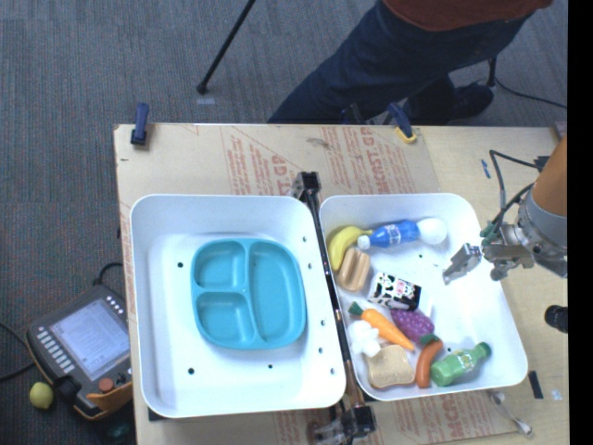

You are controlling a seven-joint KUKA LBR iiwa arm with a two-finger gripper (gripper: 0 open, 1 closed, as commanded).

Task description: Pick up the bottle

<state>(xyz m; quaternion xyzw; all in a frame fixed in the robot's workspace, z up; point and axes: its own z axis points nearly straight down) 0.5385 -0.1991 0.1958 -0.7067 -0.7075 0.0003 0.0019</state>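
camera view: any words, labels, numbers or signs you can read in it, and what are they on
Red printing on the brown cardboard sheet under the two white bins: upside down and too blurred to quote.
Blue label on the white plastic bottle: too small to read.
Label on the green plastic bottle: no legible text.
Black-and-white cow-patterned carton: pattern, no readable words.
Screen of the grey handheld pendant: blurred, unreadable.

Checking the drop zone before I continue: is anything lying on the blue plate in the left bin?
No. The blue plate shows bare compartments; the toys lie in the right bin.
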